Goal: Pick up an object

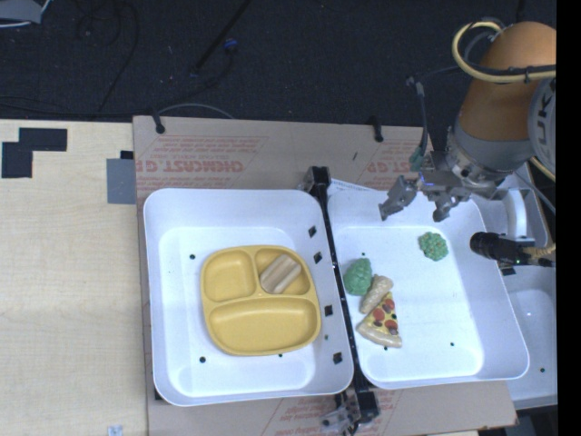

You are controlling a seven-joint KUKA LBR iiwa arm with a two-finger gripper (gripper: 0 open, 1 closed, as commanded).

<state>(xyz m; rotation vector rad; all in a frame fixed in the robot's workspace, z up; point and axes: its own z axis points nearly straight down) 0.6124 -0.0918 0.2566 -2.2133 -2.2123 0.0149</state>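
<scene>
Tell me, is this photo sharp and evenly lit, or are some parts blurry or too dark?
In the camera view, the white bins are brightly and evenly lit, the yellow tray and pizza slice fairly crisp; the gripper looks slightly soft; the background above the bench is dark, its cables barely visible.

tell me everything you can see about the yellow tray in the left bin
The yellow tray looks like smooth plastic with rounded corners and three compartments: two small ones at the far side, one large one at the near side. It lies flat on the floor of the left bin, turned slightly, clear of the bin walls. A tan, ridged piece of toy food lies in the far right compartment.
</scene>
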